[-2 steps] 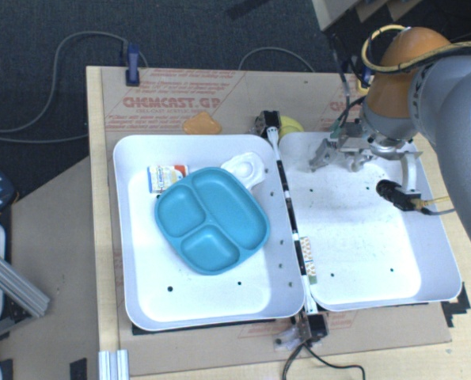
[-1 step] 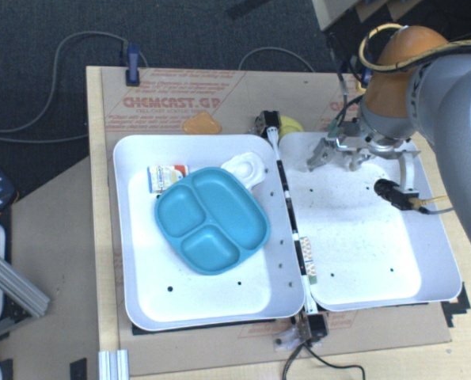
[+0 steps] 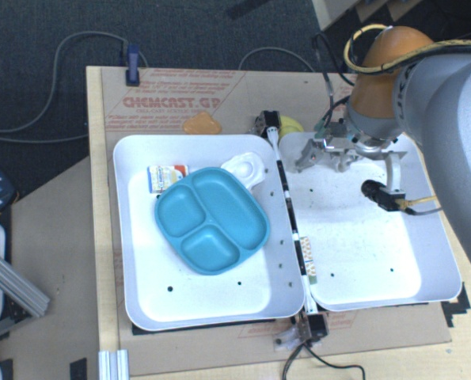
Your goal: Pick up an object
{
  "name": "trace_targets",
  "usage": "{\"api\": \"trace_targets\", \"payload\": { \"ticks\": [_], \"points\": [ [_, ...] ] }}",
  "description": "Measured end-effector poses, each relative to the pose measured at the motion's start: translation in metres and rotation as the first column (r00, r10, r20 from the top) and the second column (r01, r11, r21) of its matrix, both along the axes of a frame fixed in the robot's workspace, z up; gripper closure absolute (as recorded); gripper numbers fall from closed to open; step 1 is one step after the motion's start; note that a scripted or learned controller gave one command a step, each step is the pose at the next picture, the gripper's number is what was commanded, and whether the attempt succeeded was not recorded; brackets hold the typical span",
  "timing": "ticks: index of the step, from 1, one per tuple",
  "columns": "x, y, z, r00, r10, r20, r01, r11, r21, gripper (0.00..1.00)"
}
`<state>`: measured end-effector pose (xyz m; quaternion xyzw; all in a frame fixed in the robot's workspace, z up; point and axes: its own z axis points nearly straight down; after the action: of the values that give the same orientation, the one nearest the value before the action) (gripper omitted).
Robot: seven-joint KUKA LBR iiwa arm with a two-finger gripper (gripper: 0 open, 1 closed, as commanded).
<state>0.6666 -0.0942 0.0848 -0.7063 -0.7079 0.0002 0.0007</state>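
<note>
fingers (image 3: 336,155) hang over the right bin's (image 3: 362,275) far edge; we cannot tell their state. we see a blue divided plate (image 3: 211,220) in the left bin (image 3: 140,275), covering a small carton (image 3: 165,176).

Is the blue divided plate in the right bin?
No, the blue divided plate lies in the left bin, beside a small carton.

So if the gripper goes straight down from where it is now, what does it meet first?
Probably the bare floor of the right bin near its far edge. The gripper hangs over it with nothing beneath, though depth is hard to judge.
</note>
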Motion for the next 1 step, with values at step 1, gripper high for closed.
{"api": "trace_targets", "payload": {
  "ticks": [1],
  "points": [
    [0.0007, -0.0007, 0.011, 1.0, -0.001, 0.003, 0.001, 1.0, -0.001, 1.0]
  ]
}}
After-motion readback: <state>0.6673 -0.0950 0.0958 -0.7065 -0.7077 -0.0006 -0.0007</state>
